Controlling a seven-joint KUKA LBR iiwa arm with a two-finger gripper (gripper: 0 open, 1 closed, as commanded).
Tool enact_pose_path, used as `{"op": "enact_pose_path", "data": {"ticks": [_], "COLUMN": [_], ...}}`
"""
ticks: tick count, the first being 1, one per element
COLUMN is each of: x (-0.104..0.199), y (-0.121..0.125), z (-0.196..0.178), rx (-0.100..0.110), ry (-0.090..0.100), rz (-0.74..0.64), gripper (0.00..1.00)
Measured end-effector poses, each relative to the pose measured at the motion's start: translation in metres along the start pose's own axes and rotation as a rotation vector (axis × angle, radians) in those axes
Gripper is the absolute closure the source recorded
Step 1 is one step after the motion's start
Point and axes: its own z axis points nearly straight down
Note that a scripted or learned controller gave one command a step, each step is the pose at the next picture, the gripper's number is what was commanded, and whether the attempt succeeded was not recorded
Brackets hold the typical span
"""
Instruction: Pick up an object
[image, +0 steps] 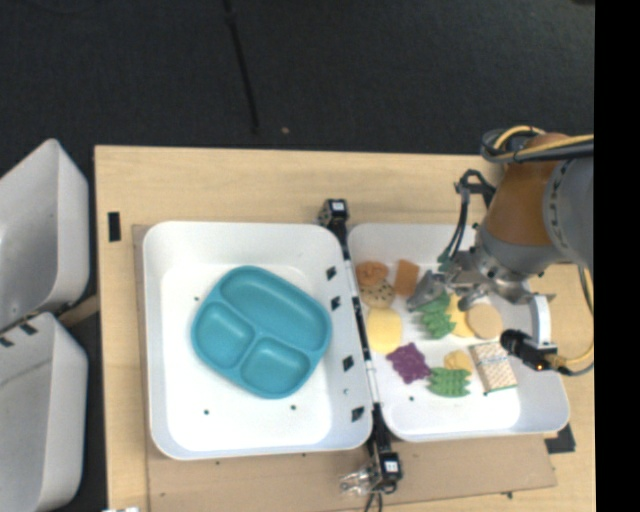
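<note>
The end effector (437, 291) hangs low over the right bin (530, 405), among a scatter of small toy food pieces. Whether it is apart or together I cannot tell from this slanted look; nothing shows clamped in it.

Directly beneath and just toward the near side of the end effector lies a green leafy piece (436, 320), the likeliest thing to be picked. Just beside it, on the arm's side, rests a round tan disc (483, 321). Away from the arm sits a pale yellow piece (384, 327), and beyond that a brown cookie-like piece (374, 274) and an orange wedge (406, 276). Nearer the front edge of the bin are a purple piece (408, 362), a second green piece (449, 382) and a patterned cracker-like block (493, 367). Well apart, in the left bin (170, 420), lies a blue divided plate (261, 330).

The green leafy piece looks like moulded plastic or rubber: light, probably a little flexible, with a bumpy outline that offers grip but no flat faces. Taking it across its narrower middle seems best, with a descent straight down so neighbours are not nudged. The tan disc sits close enough that one side of the end effector could land on it; its smooth, flat form would be harder to pinch.
</note>
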Motion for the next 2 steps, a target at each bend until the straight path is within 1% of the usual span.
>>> {"op": "enact_pose_path", "data": {"ticks": [1,2], "x": [-0.0008,-0.0023], "y": [0.0002,0.0007], "z": [0.0278,0.0180], "rx": [-0.006,-0.006], "ry": [-0.002,-0.001], "rz": [0.002,0.008], "gripper": [0.00,1.00]}}
